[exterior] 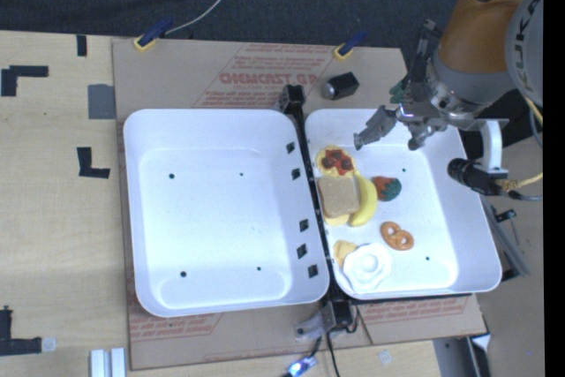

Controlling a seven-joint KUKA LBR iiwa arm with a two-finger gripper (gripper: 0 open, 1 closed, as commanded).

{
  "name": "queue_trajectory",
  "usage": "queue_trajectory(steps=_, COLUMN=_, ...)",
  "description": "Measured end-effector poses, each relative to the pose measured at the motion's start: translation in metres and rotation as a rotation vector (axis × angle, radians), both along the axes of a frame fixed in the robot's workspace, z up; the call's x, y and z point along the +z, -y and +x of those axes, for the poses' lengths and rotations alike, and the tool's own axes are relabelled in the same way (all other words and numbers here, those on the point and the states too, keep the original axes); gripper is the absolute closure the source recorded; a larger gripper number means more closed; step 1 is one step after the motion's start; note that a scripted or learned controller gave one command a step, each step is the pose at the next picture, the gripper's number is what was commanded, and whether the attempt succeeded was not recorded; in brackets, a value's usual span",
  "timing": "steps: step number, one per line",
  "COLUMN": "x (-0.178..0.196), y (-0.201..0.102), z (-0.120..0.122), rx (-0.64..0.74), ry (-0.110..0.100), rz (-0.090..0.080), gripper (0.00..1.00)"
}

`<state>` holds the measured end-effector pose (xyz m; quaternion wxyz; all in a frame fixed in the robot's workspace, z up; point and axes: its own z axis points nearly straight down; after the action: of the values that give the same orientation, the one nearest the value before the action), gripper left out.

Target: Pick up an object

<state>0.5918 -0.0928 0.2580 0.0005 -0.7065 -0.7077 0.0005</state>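
Note:
The right bin (459,216) holds toy foods along its left side: a pizza slice (336,160), a slice of bread (336,196), a banana (366,202), a red and green fruit (386,186), a pretzel (397,236), a cheese wedge (343,251) and a fried egg (366,266). My gripper (391,131) hangs over the far part of this bin, above and right of the pizza slice. Its two fingers are spread apart with nothing between them.
The left bin (212,207) lies beside the right one, with a black divider strip (300,190) between them. A small black object (340,86) rests on the cardboard behind the bins. A cable (212,4) trails across the dark floor at the back.

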Motion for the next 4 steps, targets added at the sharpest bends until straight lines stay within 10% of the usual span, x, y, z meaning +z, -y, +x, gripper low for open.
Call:
queue_trajectory(steps=1, x=-0.177, y=0.011, z=-0.035, rx=-0.002, ry=-0.012, rz=0.001, gripper=0.0)
queue_trajectory(steps=2, x=-0.173, y=0.005, z=0.064, rx=0.003, ry=0.008, rz=-0.001, gripper=0.0)
queue_trajectory(steps=4, x=-0.172, y=0.051, z=-0.069, rx=-0.006, ry=0.001, rz=-0.002, gripper=0.0)
